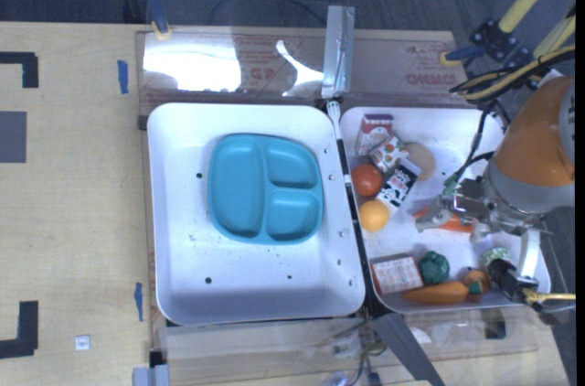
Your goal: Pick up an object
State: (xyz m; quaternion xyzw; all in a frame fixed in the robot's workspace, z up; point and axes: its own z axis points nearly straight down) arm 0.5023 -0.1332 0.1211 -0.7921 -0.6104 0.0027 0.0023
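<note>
- Looking down at a slant, the camera view is showing two white bins lying side by side on the tabletop (73, 192).
- The left bin (178, 274) is holding a blue divided plate (266, 188), which is lying flat near its middle.
- The right bin (457, 114) is holding the things to choose from: an orange ball (373, 216), a red tomato (366, 180), a black and white carton (398, 184), a small red and white box (374, 132), a carrot (435, 292), a green piece (433, 265) and a flat packet (395, 273).
- The arm (539, 146) is reaching in from the right, and the tool (457, 215) is hanging low over the right part of the right bin, near a small orange and red piece (430, 212).
- I cannot tell how the tool is set, because the wrist and cables are covering it from above.
- Nothing is showing as gripped, so I am judging that the pick is not yet done.
- The things are crowding together: ball, tomato and carton are touching or almost touching, so the tool may be pushing a neighbour away while closing.
- Round things like the ball and the tomato are likely to be rolling out of a grip that is not centred.
- The tool is also working close to the bin's right wall, so it may be striking the rim.
</note>
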